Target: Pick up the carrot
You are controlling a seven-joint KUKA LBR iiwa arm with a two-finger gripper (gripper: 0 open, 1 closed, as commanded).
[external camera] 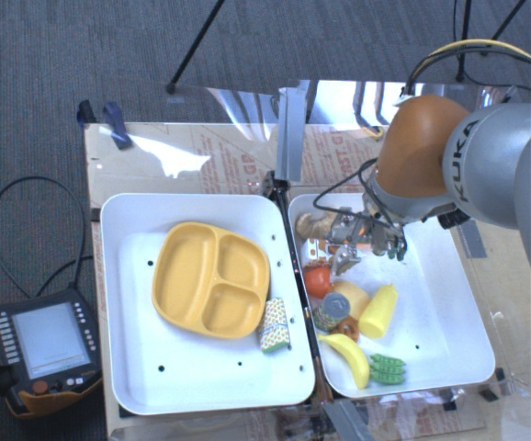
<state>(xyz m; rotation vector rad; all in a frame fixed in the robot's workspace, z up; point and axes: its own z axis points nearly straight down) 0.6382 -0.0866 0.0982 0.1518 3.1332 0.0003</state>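
Observation:
My gripper [362, 244] hangs low over the upper left part of the right bin [440, 338], under the arm's orange band. A small orange patch, probably the carrot [368, 233], shows right beneath the gripper's metal parts; most of it is hidden. I cannot tell whether the gripper touches it.
In the right bin lie a brownish lump [315, 225], a red tomato [318, 280], a pale round fruit [354, 295], a small can [334, 309], a yellow bottle-shaped piece [378, 310], a banana [348, 356] and a green item [387, 367]. The left bin [128, 356] holds a yellow divided plate [210, 279] and a patterned packet [274, 324].

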